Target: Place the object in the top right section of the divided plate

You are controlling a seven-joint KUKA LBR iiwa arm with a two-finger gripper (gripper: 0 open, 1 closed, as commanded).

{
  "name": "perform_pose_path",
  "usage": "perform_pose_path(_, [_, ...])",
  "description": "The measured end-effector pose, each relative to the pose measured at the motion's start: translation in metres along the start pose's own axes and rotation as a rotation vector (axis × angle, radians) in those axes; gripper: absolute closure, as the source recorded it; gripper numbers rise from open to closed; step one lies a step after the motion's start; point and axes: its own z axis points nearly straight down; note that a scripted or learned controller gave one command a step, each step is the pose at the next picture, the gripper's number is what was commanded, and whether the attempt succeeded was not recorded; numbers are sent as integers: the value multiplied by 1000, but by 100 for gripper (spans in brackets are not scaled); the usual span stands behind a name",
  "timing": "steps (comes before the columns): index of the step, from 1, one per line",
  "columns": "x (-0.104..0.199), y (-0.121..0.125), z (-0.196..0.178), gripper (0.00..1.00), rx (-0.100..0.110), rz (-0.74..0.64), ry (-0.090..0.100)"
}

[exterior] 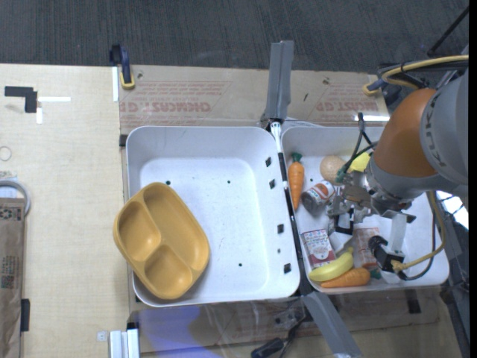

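The grey arm [440, 136] with its orange band reaches in from the right over the right bin [440, 274]. Its tool [344, 216] hangs low among the food there, and whether it is spread or pressed together cannot be told. Nothing can be seen pinched in it. In this bin lie a carrot [296, 179] along the left wall, a small can [319, 195] just beside it, a pale round item [332, 167] above, a red and white packet [317, 246], a banana [333, 266] and a 2nd carrot [349, 278] touching it. The yellow divided plate [160, 240] with 3 sections sits on the left bin [223, 162], overhanging its lower left corner.
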Motion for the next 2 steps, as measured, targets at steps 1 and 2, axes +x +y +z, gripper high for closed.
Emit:
perform_pose_path(1, [-75, -31, 11, 100, -18, 320, 6])
perform_pose_path(2, [-72, -31, 12, 0, -17, 316, 9])
